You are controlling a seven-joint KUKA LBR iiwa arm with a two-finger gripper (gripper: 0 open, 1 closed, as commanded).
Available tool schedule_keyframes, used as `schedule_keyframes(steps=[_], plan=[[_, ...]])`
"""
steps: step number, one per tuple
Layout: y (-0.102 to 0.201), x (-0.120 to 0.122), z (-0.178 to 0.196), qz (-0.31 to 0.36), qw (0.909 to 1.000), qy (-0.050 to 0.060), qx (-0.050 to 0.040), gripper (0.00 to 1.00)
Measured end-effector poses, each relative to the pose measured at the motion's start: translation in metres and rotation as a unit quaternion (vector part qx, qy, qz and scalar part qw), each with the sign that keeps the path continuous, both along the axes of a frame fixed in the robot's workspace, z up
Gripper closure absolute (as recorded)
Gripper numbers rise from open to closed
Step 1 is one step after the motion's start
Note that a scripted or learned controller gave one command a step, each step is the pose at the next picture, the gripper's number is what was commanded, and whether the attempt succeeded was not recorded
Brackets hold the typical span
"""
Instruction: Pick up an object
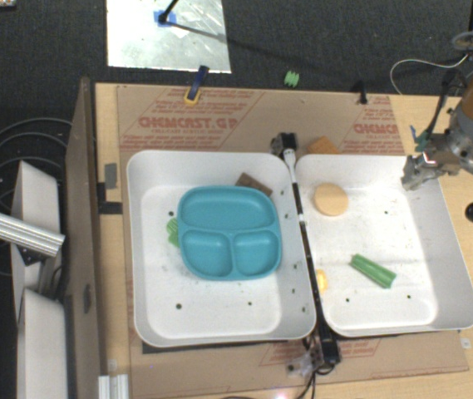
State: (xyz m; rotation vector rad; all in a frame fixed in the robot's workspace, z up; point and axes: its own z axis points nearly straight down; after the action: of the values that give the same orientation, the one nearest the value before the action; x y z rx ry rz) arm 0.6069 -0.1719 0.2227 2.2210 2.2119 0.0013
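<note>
Objects on offer: a tan round disc (331, 199) lies at about 10 o'clock in the right bin (436, 264); a green stick (373, 271) rests loose near 6 o'clock of the same bin, both apart from the walls and seemingly open to a grasp from above.
Gripper (421, 166): hangs over the right bin's 1 o'clock corner, nothing visibly held; whether it is released or clenched cannot be told.
Left bin (157, 306): a blue three-compartment tray (228, 231) sits mid-bin, covering most of a green piece (172, 231) at 9 o'clock and a brown piece (254, 183) at 1 o'clock.
Divider: a small yellow item (321, 282) lies against it.
Count: two bins, one tray, one disc, one stick.
Surface (219, 123): cardboard sheet beneath both bins.
</note>
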Motion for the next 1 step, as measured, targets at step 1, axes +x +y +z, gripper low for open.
schedule_keyframes(steps=[1], plan=[[0.0051, 0.0, -0.0016, 0.003, 1.0, 0.001, 0.0015, 0.0]])
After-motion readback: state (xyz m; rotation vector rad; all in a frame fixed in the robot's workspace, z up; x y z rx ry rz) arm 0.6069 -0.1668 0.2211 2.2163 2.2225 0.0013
